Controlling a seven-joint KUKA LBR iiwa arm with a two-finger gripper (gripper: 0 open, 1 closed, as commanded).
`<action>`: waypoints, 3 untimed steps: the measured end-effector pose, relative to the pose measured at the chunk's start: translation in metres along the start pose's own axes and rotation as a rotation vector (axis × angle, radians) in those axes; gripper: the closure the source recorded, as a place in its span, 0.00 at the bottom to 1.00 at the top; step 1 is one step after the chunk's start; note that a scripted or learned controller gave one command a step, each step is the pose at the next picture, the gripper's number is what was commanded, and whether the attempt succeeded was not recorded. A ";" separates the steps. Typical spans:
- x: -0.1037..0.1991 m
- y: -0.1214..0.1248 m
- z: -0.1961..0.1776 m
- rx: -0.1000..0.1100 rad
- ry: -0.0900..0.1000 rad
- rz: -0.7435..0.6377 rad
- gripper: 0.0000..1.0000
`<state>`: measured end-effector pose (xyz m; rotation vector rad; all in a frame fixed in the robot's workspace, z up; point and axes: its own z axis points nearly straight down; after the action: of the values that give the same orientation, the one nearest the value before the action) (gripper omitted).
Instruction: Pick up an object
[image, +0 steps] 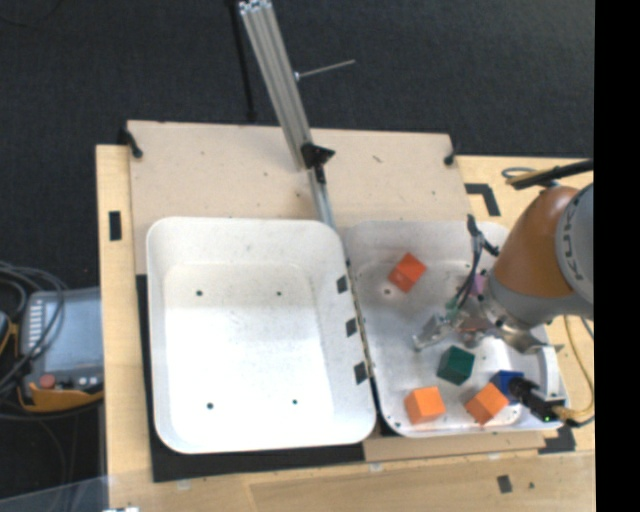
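My gripper (447, 333) hangs low in the right bin (385, 245), reaching in from the right below the arm's orange band. It looks open, with nothing between its fingers. A dark green cube (457, 364) lies just below and in front of it, apart from the fingertips. An orange cube (407, 271) sits further back in the bin, up and left of the gripper. Two more orange cubes (424, 403) (487, 402) rest by the front wall. A small blue block (507, 381) lies near the right one, partly hidden by the arm.
The left bin (160, 300) stands beside the right one, sharing a middle wall. A slanted metal rail (285, 90) rises behind the bins. A control pendant (55, 345) with cables lies off the bench at the far left.
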<state>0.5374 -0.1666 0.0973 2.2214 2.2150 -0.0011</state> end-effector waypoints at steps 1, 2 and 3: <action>0.000 0.002 -0.012 -0.005 0.003 0.008 1.00; -0.007 -0.001 -0.074 -0.005 0.002 0.007 1.00; 0.000 -0.004 -0.129 -0.006 0.002 -0.007 1.00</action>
<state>0.5327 -0.1658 0.2261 2.2121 2.2211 0.0077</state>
